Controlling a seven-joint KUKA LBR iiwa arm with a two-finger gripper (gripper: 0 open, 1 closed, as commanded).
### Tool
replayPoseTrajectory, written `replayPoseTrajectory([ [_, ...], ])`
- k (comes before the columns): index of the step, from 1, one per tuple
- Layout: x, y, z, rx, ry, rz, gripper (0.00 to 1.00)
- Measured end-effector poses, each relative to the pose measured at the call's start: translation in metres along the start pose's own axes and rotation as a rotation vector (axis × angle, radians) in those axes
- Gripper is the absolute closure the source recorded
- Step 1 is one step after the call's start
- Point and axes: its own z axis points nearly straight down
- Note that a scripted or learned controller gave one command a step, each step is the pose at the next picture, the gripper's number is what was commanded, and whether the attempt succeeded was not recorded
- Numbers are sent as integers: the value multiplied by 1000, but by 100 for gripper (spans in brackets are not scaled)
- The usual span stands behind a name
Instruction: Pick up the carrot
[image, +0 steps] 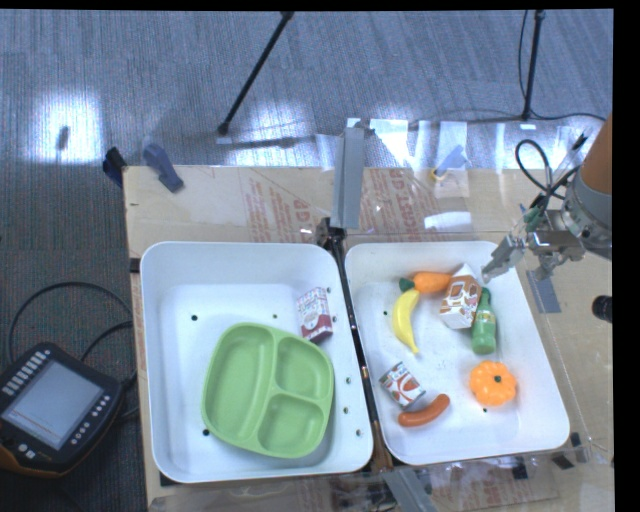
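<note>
Orange carrot (434, 282) wedged in right bin (545, 400) between banana (404, 318) and carton (460, 302), end effector (528, 255) apparently spread open and empty above the rim, liable to nudge crowding neighbours and miss.

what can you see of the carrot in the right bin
The carrot is a small toy, smooth and plastic-looking, with an orange body and a green leafy tip at its left end. It lies flat, roughly level across the view, on the floor of the right bin near the far wall. Its right end meets the white and brown carton, which may cover part of it; the top of the banana sits just below its green end. The gripper hovers to its right, above the bin's far right corner, apart from it.
</note>
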Motion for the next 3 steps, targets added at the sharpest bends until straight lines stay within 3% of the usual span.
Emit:
replayPoseTrajectory([
  [1, 68, 41, 118, 2, 0, -125, 0],
  [2, 12, 42, 69, -2, -2, -26, 0],
  [3, 42, 43, 127, -9, -4, -316, 0],
])
